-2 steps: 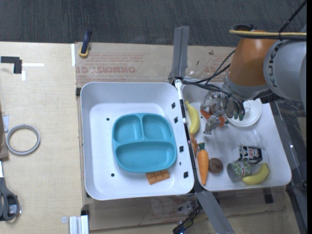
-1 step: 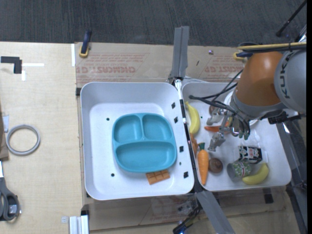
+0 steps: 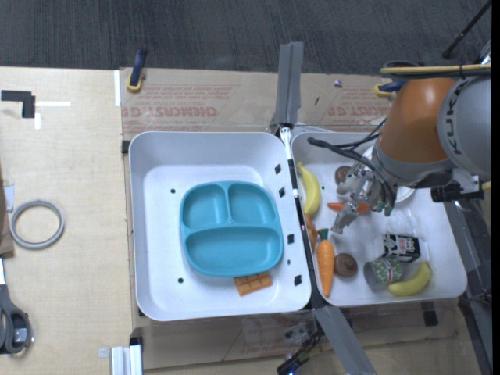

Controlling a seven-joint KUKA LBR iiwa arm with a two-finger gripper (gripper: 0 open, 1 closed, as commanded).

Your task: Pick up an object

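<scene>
My gripper (image 3: 349,213) hangs over the right bin (image 3: 445,287), above a carrot (image 3: 324,266); whether it is clenched I cannot tell. A can (image 3: 401,246) bears unreadable writing. Cardboard (image 3: 187,104) behind shows mirrored red lettering.

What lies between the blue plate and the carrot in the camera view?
Between the blue plate and the carrot, the camera view shows the two bins' adjoining walls.
</scene>
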